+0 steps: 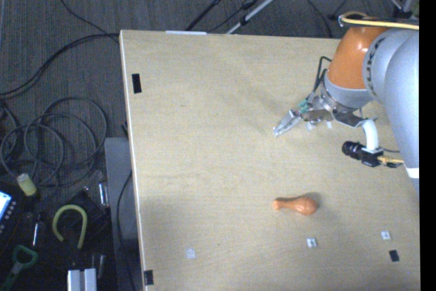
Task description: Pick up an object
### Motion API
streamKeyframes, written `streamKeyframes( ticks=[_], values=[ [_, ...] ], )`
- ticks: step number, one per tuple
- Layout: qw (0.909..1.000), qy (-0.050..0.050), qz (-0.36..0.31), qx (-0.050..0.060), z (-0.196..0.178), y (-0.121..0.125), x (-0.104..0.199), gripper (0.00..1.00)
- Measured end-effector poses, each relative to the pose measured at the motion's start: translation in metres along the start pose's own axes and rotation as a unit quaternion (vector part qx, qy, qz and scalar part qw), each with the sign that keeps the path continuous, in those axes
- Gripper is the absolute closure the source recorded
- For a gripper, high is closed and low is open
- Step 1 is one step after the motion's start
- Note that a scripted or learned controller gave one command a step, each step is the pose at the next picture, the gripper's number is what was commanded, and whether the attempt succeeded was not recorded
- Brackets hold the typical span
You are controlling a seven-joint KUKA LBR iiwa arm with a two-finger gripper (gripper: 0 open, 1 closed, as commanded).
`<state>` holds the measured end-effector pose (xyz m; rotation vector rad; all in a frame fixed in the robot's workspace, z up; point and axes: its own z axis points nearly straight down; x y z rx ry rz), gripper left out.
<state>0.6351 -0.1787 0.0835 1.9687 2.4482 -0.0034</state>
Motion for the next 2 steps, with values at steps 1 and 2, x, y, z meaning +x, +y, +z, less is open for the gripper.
streamKeyframes(
  ticks=[1, 2],
  values=[
    [0.9980, 0.000, -0.063, -0.001, -0.0005, 0.0459, 0.0545, 0.00],
    [0.9980, -0.002, -0.063, 0.000, -0.0097, 0.0461, 0.0547, 1.00]
  ],
)
